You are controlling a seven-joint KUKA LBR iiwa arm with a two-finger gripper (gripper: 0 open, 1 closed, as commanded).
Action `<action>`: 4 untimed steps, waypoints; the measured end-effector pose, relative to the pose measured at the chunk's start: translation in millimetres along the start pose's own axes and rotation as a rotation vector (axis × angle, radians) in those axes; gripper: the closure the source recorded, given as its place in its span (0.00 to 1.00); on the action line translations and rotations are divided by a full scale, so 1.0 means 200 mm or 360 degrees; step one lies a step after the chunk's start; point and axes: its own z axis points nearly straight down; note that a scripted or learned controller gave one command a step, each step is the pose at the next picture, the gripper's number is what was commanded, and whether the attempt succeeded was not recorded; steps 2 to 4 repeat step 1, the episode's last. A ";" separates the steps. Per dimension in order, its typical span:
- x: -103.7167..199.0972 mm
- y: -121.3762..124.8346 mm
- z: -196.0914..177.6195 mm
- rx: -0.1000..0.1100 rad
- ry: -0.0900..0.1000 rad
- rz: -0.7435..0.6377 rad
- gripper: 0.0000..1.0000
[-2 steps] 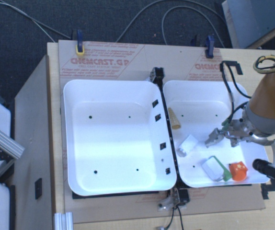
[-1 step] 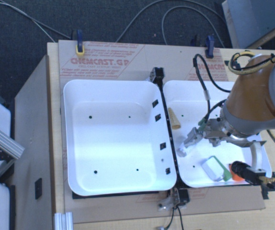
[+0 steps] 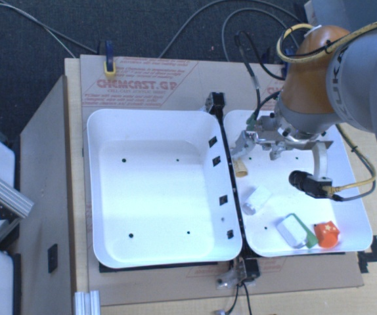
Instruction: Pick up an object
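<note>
Gripper: mine, low over right bin; grip state I cannot tell.
Objects: 4 in right bin: small tan piece, clear block, green-edged card, orange cube.
Progress: nothing lifted; pick not yet done.
Left bin: beside it.

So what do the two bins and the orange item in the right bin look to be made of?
Both the left bin and the right bin look like thin moulded plastic, glossy white: smooth rounded rims with soft highlights. The orange item looks like matte foam or soft plastic, blocky and evenly coloured with no shine; it is too small to tell which.
</note>
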 end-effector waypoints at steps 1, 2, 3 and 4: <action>0.56 -0.21 0.00 0.0022 0.0009 -0.0009 0.00; 0.56 -0.21 0.00 0.0022 0.0009 -0.0009 0.00; 0.56 -0.21 0.00 0.0022 0.0009 -0.0009 0.00; 0.56 -0.21 0.00 0.0022 0.0009 -0.0009 0.00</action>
